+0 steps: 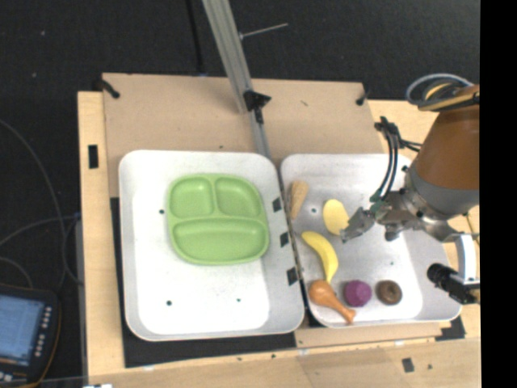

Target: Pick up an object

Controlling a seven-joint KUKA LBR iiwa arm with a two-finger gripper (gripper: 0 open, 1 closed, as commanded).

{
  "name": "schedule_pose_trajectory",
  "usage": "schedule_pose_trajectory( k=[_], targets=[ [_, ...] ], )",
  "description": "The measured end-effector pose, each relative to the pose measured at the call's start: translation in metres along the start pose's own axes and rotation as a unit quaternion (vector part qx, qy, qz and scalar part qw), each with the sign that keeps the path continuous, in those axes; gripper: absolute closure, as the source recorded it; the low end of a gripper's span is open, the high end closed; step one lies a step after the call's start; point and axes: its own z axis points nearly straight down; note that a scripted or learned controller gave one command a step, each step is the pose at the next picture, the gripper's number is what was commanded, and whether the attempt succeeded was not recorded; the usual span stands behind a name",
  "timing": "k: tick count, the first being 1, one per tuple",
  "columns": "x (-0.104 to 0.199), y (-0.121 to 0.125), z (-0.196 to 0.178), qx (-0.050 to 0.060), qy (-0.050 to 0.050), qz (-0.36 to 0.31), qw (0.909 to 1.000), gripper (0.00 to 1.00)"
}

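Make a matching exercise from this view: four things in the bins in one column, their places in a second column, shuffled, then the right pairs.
Things:
1. green divided plate
2. banana
3. purple ball
4. brown doughnut

Places:
A. right bin, near its front right corner
B. middle of the left bin
C. right bin, between the orange drumstick-shaped toy and the doughnut
D. right bin, near its left wall, below the pale yellow piece

Pairs: 1-B, 2-D, 3-C, 4-A
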Motion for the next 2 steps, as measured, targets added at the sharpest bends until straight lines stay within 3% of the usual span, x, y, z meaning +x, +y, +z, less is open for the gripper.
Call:
schedule_pose_trajectory(
  k=[1,2],
  targets=[
    [0.000,0.000,0.000,0.000,0.000,0.001,1.0000,0.00],
    [0.006,-0.008,0.053,0.003,0.000,0.001,1.0000,0.00]
  ],
)
